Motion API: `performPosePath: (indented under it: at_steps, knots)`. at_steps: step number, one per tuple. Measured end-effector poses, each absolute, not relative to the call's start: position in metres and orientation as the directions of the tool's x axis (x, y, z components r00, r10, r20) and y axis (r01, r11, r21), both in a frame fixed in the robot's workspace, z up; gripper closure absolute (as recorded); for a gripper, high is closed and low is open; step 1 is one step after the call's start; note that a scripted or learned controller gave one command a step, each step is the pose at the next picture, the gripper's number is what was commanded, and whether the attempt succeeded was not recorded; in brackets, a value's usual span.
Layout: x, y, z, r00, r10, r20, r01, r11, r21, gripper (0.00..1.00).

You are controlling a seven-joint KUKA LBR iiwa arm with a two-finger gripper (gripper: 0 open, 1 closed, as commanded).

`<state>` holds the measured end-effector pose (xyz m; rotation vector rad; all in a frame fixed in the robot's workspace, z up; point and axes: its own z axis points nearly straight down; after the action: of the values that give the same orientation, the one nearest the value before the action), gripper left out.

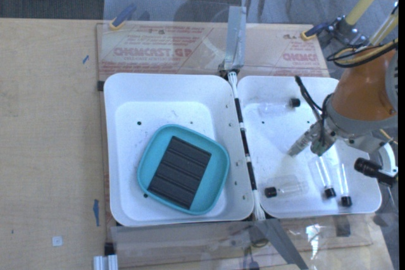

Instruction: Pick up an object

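Note:
In the right bin (373, 202) lie several clear vials with black caps. One vial (286, 188) rests near the front, its cap pointing left. Two more, a vial (322, 175) and a vial (342, 181), lie side by side at the front right with caps toward the front. Another vial (277, 108) lies near the back. My gripper (309, 145) hangs over the middle of the right bin, above and just left of the paired vials. Nothing shows held in it.
The left bin (126, 110) holds a teal tray (218, 161) with a dark ribbed block (181, 171) on it. A grey divider (243, 136) runs between the bins. Black cables (309, 98) trail from the arm's orange band (361, 98) at the right.

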<state>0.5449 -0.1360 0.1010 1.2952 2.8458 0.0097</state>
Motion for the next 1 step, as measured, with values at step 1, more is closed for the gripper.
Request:
performPosePath:
  at_steps: [1]
  knots:
    - [0.5178,-0.1583,0.1190,-0.833,0.554,-0.001,0.554,0.833,0.001,1.00]
